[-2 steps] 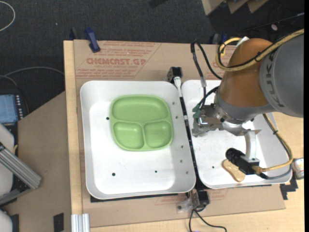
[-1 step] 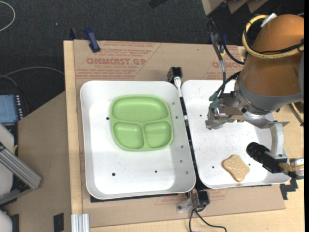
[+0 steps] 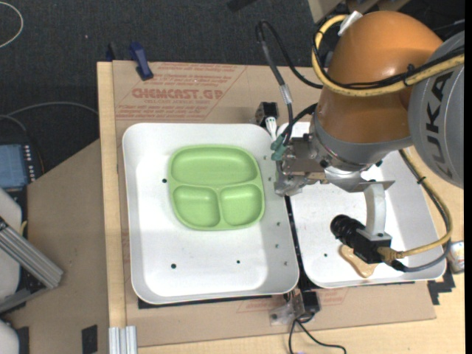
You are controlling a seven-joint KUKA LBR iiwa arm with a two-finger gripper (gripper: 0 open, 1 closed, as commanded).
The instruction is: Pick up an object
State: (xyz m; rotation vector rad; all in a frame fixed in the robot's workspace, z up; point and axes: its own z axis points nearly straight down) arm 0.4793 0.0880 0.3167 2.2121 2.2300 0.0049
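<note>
The gripper [image 3: 287, 177], whose opening cannot be told, hangs at the left bin's [image 3: 151, 234] inner edge and should approach the green divided plate's [image 3: 216, 186] rim squarely.

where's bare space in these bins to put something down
Left bin: the broad strip between the green divided plate and the near rim is free, plus a narrower strip along the left wall. Right bin: crowded, the arm hangs over most of it; only a small patch left of the tan object is bare.
</note>
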